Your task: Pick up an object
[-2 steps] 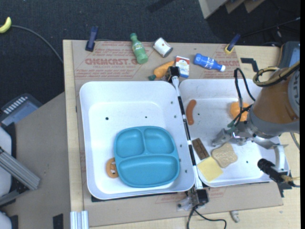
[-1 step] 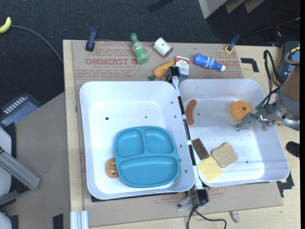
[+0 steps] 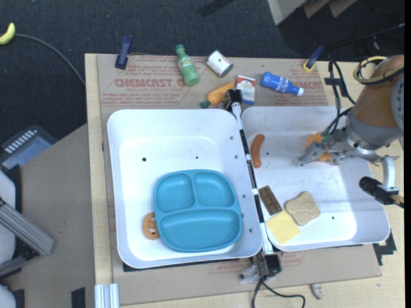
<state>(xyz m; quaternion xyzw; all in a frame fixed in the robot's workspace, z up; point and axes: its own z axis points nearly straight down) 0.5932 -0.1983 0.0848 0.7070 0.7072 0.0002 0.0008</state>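
My gripper (image 3: 310, 154) is low inside the right bin (image 3: 359, 233), near its back middle, on the grey arm (image 3: 376, 117) that reaches in from the right. A small orange piece (image 3: 315, 138) lies right against the gripper; I cannot tell whether it is held. In the same bin, a red-brown sausage (image 3: 257, 150) lies by the left wall. A brown bar (image 3: 270, 201), a slice of toast (image 3: 302, 208) and a yellow cheese slice (image 3: 282, 227) lie toward the front left.
The left bin (image 3: 128, 140) holds a blue divided plate (image 3: 197, 209) with a pretzel (image 3: 149, 227) at its left edge. Behind the bins lie a green bottle (image 3: 187, 66), a white can (image 3: 219, 63), a milk carton (image 3: 245, 88), a blue bottle (image 3: 281, 84) and a carrot (image 3: 218, 95).
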